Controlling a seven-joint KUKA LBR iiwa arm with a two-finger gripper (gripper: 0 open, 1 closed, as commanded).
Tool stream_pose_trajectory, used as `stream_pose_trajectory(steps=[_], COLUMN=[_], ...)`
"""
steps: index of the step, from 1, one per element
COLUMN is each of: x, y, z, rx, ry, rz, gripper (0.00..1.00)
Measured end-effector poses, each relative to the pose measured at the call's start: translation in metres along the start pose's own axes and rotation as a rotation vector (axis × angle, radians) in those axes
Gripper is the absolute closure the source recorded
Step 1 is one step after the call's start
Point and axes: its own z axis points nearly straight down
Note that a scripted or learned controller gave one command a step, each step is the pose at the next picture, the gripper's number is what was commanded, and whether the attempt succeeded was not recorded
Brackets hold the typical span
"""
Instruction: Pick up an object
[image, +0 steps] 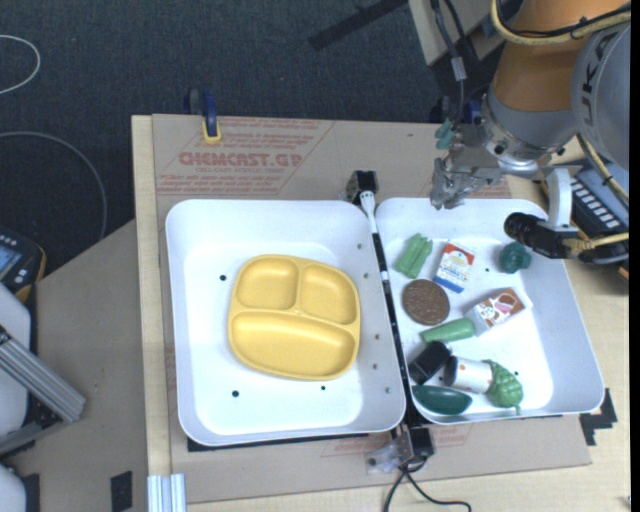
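Note:
My gripper (449, 193) hangs over the far left rim of the right bin (575, 340), with nothing seen in it. Below it in that bin lie a green block (412, 255), a small white, blue and red carton (454, 267) and a brown round disc (426, 301). Further right are a teal piece (515, 258) and a red and white box (498, 308). Toward the near edge lie a green stick (450, 331), a black block (430, 362), a white bottle (476, 374), a knobbly green piece (506, 389) and a dark green oval (442, 400).
The left bin (195, 300) holds a yellow divided plate (295, 317). A black-handled tool (372, 225) lies along the seam between the bins. Both bins rest on a cardboard sheet (250, 155).

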Motion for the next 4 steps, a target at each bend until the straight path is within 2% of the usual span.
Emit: stream_pose_trajectory(steps=[1, 2, 3, 4], x=[-0.003, 0.104, 0.124, 0.107], y=[-0.085, -0.12, -0.146, -0.145], z=[-0.003, 0.049, -0.074, -0.159], rx=[0.016, 0.02, -0.004, -0.003], ry=[0.005, 0.008, 0.009, 0.006], rz=[0.008, -0.006, 0.0, 0.004], gripper=[1.0, 1.0, 1.0, 1.0])
